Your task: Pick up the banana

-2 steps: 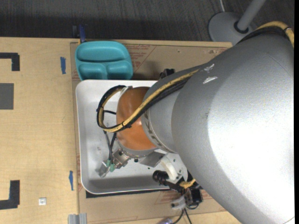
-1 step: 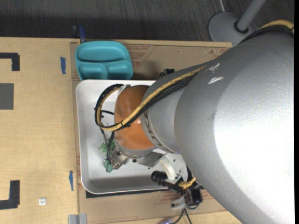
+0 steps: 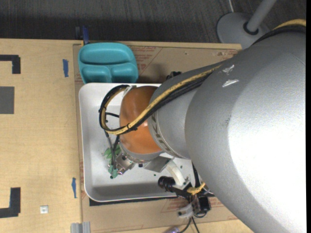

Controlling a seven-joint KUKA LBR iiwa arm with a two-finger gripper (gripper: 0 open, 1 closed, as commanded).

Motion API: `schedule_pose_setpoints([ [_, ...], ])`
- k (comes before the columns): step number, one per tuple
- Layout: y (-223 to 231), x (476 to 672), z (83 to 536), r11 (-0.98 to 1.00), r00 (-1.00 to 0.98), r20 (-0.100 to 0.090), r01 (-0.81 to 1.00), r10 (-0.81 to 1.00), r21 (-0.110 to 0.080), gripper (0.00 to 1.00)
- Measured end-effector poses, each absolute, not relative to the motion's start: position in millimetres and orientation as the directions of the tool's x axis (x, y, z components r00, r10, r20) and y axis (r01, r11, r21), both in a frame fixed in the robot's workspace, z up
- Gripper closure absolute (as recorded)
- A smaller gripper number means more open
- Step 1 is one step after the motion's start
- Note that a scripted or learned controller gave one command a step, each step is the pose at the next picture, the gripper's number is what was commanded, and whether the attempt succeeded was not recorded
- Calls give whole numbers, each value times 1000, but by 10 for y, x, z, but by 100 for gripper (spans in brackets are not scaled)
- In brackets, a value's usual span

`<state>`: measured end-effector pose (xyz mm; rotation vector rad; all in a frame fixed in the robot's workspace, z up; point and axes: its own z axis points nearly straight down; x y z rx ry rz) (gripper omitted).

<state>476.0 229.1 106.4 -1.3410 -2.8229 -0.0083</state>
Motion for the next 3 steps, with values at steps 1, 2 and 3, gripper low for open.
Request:
schedule_pose_setpoints([
  [1,2294,4763,1162,633,-633,16,774,774,-1,100],
  [2,2298,4767,1259,634,-634,15,774,773,1,100],
  [3,2302,4772,1358,635,-635,14,773,773,4,100],
])
